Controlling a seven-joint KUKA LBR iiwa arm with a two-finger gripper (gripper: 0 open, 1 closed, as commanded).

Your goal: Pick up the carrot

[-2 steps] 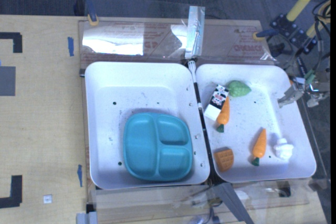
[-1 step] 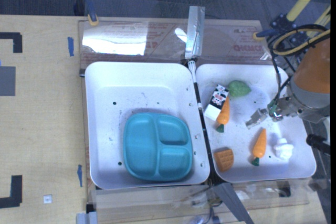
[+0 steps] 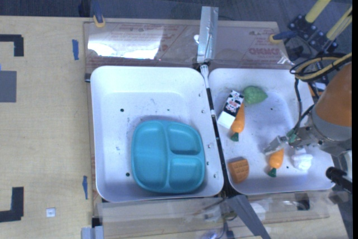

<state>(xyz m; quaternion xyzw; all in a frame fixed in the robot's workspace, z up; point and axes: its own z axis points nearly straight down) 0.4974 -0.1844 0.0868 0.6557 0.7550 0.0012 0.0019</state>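
Carrot (image 3: pixel 238 120) lies by the divider, apart from the claw (image 3: pixel 282 143), whose opening I cannot tell.

carrot (image 3: pixel 238 121) | orange, green tip down | lying slanted | right bin, near left wall

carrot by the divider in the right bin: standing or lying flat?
Lying flat. The carrot rests lengthwise on the floor of the right bin, its dark green end toward the near side, its upper end against the black-and-white toy.
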